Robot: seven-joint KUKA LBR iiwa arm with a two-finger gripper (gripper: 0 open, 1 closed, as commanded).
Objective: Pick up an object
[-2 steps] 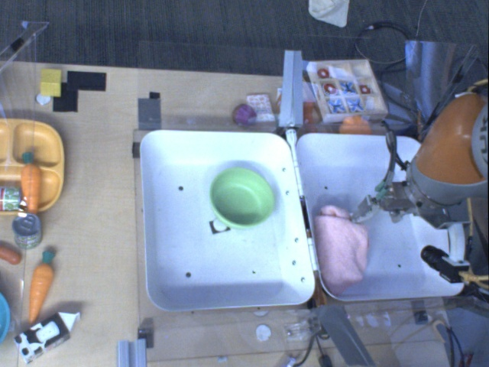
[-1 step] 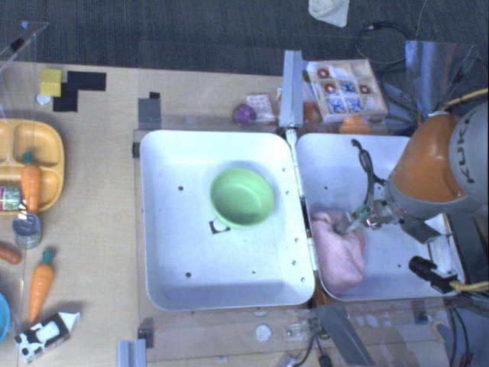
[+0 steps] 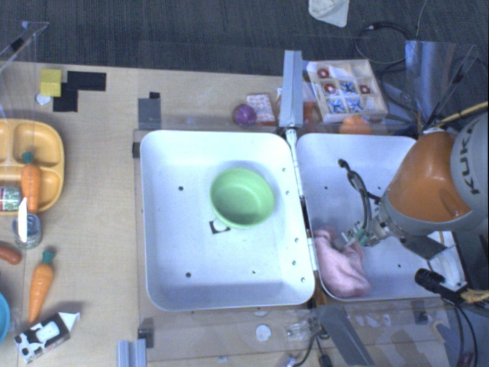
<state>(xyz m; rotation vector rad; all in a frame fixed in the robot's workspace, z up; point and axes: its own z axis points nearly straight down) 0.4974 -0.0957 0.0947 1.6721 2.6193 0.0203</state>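
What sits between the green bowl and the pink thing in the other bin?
In the camera view, bare white bin floor and the divider where both bins meet lie between the green bowl and pink object.

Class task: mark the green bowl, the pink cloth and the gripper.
green bowl (image 3: 243, 197), camera view, inner hollow.
pink cloth (image 3: 341, 264), camera view, middle of the bundle.
gripper (image 3: 356, 239), camera view, at its tip.

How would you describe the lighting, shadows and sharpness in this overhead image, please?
In the camera view, light is even and soft; the green bowl throws a faint shadow on the left bin; the gripper by the pink object looks slightly blurred; bin edges bow a little, suggesting mild lens distortion.
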